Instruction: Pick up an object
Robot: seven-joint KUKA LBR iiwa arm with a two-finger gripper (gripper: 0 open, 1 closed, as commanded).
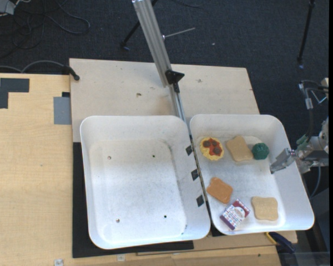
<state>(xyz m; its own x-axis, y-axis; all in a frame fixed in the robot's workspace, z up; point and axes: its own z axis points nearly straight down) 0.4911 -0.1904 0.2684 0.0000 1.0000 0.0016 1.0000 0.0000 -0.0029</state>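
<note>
Objects are all still sitting in the right bin [291, 148], so as far as I'm seeing, nothing is getting picked up yet. I'm counting six in there: a little yellow tart with red topping [212, 148] near the divider side, a tan bread-looking slice [239, 149] just beside it, and a green round thing [260, 151] touching or nearly touching that slice. Lower down an orange wedge [220, 190] is lying by itself, then a small red and white packet [235, 214] near the front rim, and another tan toast piece [265, 208] just beside the packet.

The left bin [100, 143] is holding nothing I can make out, just a few dark specks on the white floor.

The hand [281, 162] is hanging at the right bin's right wall, about level with the green thing but well apart from it. It's small and dark from where I'm watching, so I honestly can't tell how it's set. Nothing is showing in it, though.

So I'm calling this the very start: the whole job is still ahead, reaching in, dropping onto one piece, closing, lifting. Both bins are sitting side by side on the counter [133, 87].
</note>
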